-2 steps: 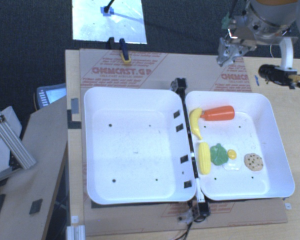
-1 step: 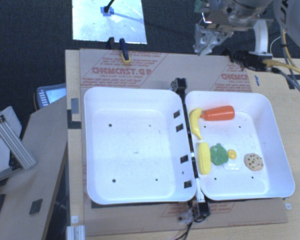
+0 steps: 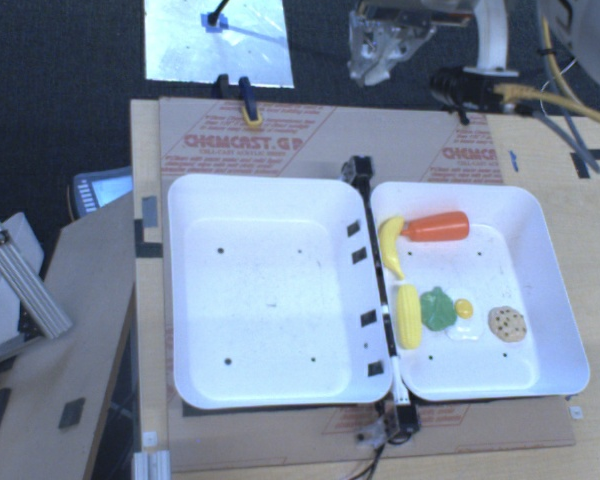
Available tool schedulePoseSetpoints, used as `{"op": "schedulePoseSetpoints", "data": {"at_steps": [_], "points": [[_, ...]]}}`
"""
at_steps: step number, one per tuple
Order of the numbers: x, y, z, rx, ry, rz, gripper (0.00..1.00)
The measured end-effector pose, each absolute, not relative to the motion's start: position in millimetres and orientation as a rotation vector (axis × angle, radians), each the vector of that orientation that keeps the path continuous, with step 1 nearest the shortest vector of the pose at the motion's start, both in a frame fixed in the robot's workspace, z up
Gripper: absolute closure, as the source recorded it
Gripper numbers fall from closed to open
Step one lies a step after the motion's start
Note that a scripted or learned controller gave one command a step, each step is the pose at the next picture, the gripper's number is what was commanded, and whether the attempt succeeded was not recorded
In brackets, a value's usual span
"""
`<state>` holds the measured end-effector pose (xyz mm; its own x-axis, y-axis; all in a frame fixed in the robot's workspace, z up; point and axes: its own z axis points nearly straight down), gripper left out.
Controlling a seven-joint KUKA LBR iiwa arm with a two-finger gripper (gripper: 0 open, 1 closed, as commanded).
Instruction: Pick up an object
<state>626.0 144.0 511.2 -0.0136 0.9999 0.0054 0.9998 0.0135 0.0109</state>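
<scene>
Gripper (image 3: 380, 53) sits at the top of the frame, right of centre, well above both bins and over the dark floor past the worktop's (image 3: 540, 158) far edge. You can't tell from this angle whether it is released or clenched; nothing shows in its grasp.

Right bin (image 3: 555, 268) holds all the objects. Orange carrot (image 3: 437, 227) lies near its upper left, lying crosswise. Banana (image 3: 391, 245) is touching the carrot's left end, running down along the bin's left wall. Corn cob (image 3: 408, 315) lies below the banana, upright in the frame. Green leafy piece (image 3: 438, 309) is just beside the corn on its right. Fried egg (image 3: 463, 318) touches the green piece's right side. Cookie (image 3: 507, 323) is near the egg, further right, apart from it.

Left bin (image 3: 195, 268) sits touching the right bin at the centre seam.
</scene>
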Motion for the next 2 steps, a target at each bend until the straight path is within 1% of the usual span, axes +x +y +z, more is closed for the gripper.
{"op": "schedulePoseSetpoints", "data": {"at_steps": [1,2], "points": [[611.5,193.9,452.5,2.213,2.233,-0.003,1.00],[573.1,237.1,397.5,2.214,2.234,-0.006,1.00]]}}
